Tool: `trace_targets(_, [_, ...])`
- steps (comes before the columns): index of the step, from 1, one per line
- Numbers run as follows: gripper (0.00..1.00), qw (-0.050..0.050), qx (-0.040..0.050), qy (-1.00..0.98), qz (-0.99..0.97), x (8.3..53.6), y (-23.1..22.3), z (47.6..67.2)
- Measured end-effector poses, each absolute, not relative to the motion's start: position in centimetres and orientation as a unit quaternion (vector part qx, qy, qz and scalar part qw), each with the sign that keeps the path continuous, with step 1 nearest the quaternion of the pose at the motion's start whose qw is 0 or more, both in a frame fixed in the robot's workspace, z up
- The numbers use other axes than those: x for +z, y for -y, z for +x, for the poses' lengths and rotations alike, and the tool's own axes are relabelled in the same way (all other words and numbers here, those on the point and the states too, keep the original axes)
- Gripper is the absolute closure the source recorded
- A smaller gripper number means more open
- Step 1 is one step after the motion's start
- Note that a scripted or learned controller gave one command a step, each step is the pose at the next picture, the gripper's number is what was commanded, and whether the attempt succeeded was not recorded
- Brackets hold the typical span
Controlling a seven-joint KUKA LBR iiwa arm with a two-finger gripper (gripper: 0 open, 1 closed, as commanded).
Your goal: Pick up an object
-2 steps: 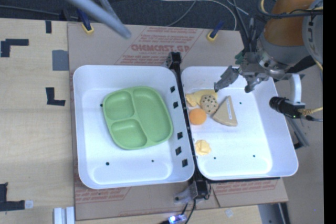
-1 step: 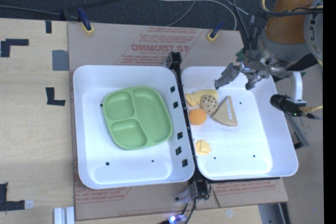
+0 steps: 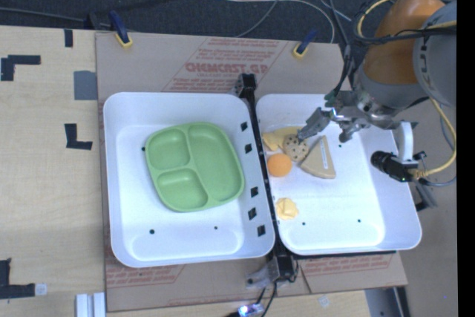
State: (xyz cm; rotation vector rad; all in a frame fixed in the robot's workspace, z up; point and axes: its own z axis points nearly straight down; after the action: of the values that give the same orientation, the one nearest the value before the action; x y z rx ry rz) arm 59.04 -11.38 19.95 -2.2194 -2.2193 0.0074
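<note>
The right bin [image 3: 371,226] holds several small things in its left half. A pale yellow piece [image 3: 274,139] lies beside a dotted tan block [image 3: 297,151], with an orange ball [image 3: 279,165] just below them. A tan wedge [image 3: 320,162] lies to their right. A small yellow lump [image 3: 286,208] sits alone nearer the front. My gripper [image 3: 324,134] hangs over the wedge and the dotted block, open, with its fingers spread wide. One fingertip [image 3: 303,134] is close above the dotted block. Nothing is between the fingers.
The left bin [image 3: 126,234] carries a green divided plate [image 3: 194,165]. A black divider [image 3: 256,159] runs between the two bins. Cables [image 3: 415,167] and a black fitting hang off the arm over the right bin's right side.
</note>
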Motion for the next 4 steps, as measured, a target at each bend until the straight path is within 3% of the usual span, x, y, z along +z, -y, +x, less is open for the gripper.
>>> trace_targets(1, [0.0, 0.001, 0.0019, 0.707, -0.707, 13.6, 11.6, 58.8])
trace_targets(2, [0.0, -0.005, 0.0002, 0.707, -0.707, 8.8, 11.8, 59.0])
trace_targets(3, [1.0, -0.007, -0.003, 0.708, -0.707, 10.2, 11.7, 59.3])
trace_targets(4, [1.0, -0.001, -0.0012, 0.708, -0.706, 15.5, 10.6, 59.6])
